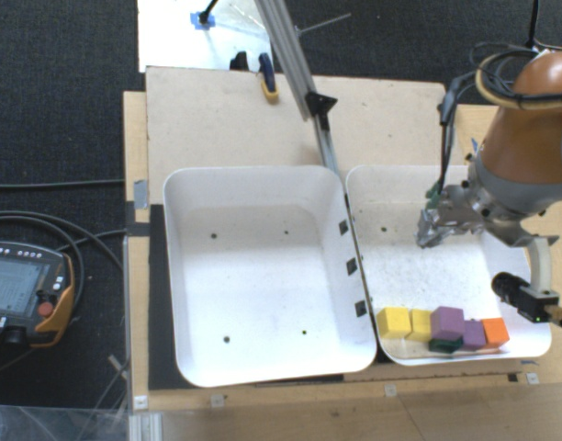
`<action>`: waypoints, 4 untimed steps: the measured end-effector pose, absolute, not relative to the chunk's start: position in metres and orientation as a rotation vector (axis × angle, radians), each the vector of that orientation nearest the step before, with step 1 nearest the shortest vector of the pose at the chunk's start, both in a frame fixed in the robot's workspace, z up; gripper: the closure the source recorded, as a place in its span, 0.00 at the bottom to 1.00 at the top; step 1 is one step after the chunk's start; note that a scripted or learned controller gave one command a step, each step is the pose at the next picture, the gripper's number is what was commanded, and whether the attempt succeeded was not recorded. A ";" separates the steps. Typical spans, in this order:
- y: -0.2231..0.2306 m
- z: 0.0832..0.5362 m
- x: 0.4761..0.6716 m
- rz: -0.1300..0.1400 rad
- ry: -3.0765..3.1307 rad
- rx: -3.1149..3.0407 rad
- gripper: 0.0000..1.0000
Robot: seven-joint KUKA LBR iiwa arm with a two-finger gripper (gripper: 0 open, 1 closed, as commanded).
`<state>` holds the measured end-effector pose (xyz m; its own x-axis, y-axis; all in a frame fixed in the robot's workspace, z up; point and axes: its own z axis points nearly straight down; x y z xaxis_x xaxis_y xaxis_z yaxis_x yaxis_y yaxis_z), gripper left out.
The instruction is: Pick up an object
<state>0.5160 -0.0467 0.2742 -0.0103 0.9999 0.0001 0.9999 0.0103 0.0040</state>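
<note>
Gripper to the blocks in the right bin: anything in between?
No. In the camera view the gripper hangs above the blocks lined along the right bin's near wall; between them is just bare, speckled bin floor.

Bins (263,209): smooth white plastic, slight sheen. Bench (382,118): matt pale board. Blocks (443,327): matt, foam-like. Gripper (432,231): bare grey metal.

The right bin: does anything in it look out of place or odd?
Nothing looks damaged or spilled. The blocks are all crowded against the near rim of the right bin, and the hand hangs above bare floor, away from them.
</note>
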 end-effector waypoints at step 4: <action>-0.016 0.228 0.496 0.006 2.224 2.214 0.00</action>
